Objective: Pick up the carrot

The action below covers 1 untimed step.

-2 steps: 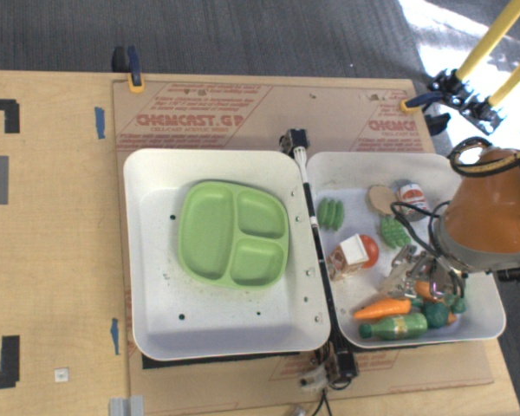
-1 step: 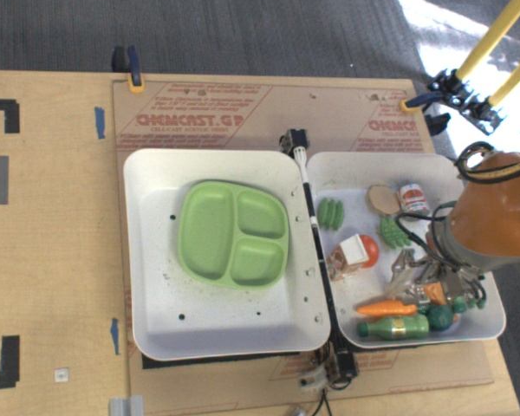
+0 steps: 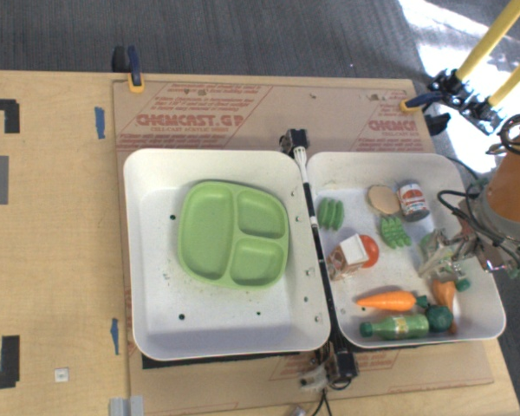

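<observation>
The carrot (image 3: 386, 301) is seen lying in the right bin (image 3: 494, 319) near its front wall, its long axis left-to-right, just left of the gripper (image 3: 446, 263), whose state cannot be told.

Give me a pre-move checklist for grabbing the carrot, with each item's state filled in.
1. Orange carrot lying in the right white bin: ok.
2. Carrot top unobstructed from above: ok.
3. Room beside it: not ok; the green bottle lies right along its near side.
4. Gripper over the carrot: not ok; it sits further right, by a small second carrot.
5. Finger opening: cannot tell.
6. Green divided plate out of the way, in the left bin: ok.
</observation>
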Tool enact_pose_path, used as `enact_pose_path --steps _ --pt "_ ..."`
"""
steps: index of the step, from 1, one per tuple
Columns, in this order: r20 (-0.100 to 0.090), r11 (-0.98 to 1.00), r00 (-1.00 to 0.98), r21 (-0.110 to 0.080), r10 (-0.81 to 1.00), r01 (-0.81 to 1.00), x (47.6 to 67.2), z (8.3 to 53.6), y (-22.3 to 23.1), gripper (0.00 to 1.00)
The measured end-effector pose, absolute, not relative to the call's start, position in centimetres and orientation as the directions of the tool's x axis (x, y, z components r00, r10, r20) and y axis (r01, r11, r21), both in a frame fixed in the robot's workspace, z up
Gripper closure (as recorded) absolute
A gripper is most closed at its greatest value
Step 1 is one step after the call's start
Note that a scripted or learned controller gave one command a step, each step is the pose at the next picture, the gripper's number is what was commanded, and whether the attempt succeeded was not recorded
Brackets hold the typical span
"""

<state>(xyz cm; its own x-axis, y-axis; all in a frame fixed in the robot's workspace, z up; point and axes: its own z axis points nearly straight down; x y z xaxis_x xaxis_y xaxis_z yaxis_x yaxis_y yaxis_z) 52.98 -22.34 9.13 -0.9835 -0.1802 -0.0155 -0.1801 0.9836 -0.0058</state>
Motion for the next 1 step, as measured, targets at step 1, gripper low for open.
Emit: enact_pose_path --steps 1 --pt "-0.020 0.998 -0.998 -0.007 0.056 0.056 51.33 9.20 -18.60 0.00"
